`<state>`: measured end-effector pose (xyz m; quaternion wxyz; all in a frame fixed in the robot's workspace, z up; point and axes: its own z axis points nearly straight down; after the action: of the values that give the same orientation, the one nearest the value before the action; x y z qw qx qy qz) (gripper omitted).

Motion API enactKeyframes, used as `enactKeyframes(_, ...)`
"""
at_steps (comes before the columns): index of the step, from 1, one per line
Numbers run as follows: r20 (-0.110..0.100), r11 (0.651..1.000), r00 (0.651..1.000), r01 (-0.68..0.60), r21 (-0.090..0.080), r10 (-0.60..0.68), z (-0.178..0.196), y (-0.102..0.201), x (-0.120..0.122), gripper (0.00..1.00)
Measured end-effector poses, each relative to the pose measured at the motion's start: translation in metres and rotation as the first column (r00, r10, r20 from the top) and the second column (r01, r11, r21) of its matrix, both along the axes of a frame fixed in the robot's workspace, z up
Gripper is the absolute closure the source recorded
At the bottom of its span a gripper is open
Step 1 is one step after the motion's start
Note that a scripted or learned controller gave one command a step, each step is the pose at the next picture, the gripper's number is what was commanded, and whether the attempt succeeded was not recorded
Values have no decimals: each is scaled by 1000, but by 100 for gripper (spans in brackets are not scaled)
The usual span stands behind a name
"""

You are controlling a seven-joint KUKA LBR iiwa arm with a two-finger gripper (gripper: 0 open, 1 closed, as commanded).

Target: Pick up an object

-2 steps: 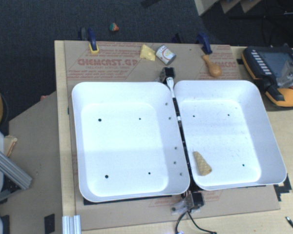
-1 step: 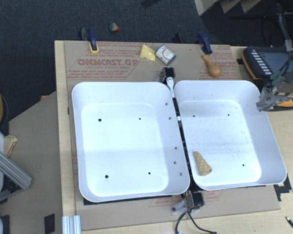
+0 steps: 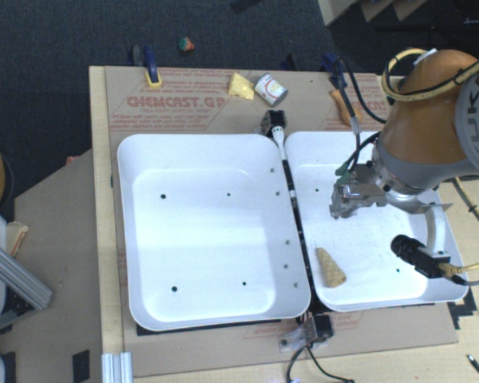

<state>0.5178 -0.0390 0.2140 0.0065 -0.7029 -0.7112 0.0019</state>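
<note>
whether the jaws were parted or closed could not be told from above. gripper [image 3: 345, 200] hung over the right bin [image 3: 319, 159], with nothing seen between its parts. below it, toward the bin's near edge, a tan cone [image 3: 330, 266] lay on the bin floor, apart from the gripper. just beside the cone, across the dividing rim, sat the left bin [image 3: 144, 166]. far past the cone, beyond both bins, a yellow piece [image 3: 240, 87] and a small box [image 3: 271, 89] rested on the board [image 3: 112, 238].
</note>
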Motion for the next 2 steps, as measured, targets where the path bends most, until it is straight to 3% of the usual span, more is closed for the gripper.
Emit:
enactKeyframes(1,19,1000,1000,8,-6,-8,94,19,-24,100)
enactKeyframes(2,34,1000,999,9,-5,-9,331,34,-38,100)
